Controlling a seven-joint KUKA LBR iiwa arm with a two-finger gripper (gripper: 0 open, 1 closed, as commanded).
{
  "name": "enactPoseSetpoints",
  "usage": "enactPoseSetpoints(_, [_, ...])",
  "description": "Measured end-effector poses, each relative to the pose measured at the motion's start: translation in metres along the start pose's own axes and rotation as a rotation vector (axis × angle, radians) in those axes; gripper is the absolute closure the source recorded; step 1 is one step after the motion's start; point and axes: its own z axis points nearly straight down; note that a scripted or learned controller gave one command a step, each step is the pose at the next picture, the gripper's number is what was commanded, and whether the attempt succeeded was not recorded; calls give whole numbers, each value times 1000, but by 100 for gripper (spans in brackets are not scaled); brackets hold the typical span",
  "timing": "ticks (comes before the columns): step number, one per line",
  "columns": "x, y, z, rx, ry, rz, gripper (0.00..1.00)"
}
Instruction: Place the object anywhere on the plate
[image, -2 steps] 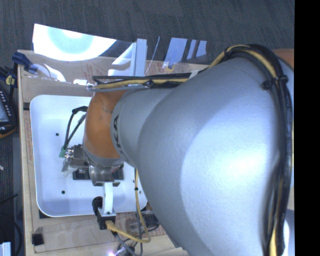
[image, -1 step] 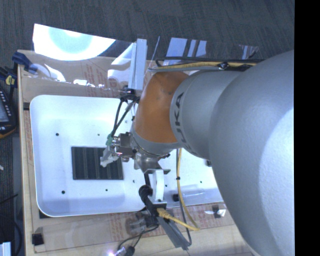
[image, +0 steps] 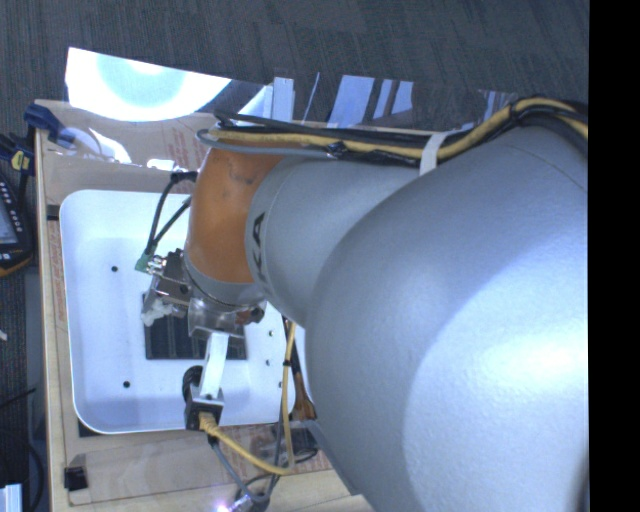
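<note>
the arm (image: 450, 300) takes up most of what i can see from here, a big grey bulk coming in from the right, with the orange band (image: 225, 220) sitting just above the wrist. black and yellow cables (image: 330, 145) run along its upper edge, held by a white strap (image: 430, 152).

the gripper (image: 195, 325) hangs low over the left bin (image: 90, 300), roughly above the middle of its floor. it's a cluster of metal and dark parts, and i can't tell whether its jaws are apart or together; the wrist covers too much of it. a thin wire with a green plug (image: 152, 262) loops down to its left side.

right under the gripper there's a dark ribbed patch (image: 170, 342), rectangular, flat against the white floor of the bin. i can't tell whether that's the object, a piece of the gripper, or just shadow. it looks near black with faint upright stripes, and its top edge disappears beneath the gripper. so where the object lies i can't say for sure; nothing shows clearly gripped.

a white bar (image: 212, 365) slants down from the gripper toward the near wall of the bin, ending at a small dark block where a yellow cable (image: 240, 455) starts and curls over the wooden bench (image: 130, 465).

the bin floor to the left of the gripper is plain white with a few small dark dots (image: 127, 383). the second bin lies hidden behind the arm.
</note>
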Motion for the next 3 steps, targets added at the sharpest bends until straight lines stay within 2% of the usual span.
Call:
enactPoseSetpoints(1, [-45, 10, 52, 2, -2, 54, 100])
enactPoseSetpoints(2, [-62, 17, 30, 0, 1, 430, 100])
enactPoseSetpoints(3, [-15, -2, 92, 4, -3, 333, 100])
